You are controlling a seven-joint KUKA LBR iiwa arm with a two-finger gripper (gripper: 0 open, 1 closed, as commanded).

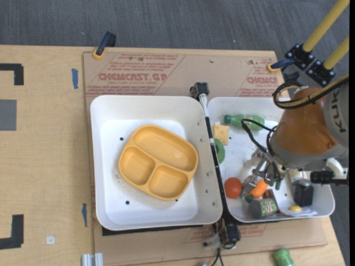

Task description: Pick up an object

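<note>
My gripper [264,176] hangs low in the right bin [324,208], near its front middle, under the orange band of the arm. Just below it lies a small orange carrot-like piece [258,190], touching or almost touching the gripper's tip. Left of that piece sits a red ball [233,188], and in front of it a grey-green can [263,206] lies on its side. The arm hides the back right part of this bin.
The left bin [108,148] holds a yellow three-part plate [158,162]. In the right bin there are also a green bottle shape [244,121], a yellow block [221,133], a green round piece [220,152] by the left wall and a small yellow bit [295,208].
</note>
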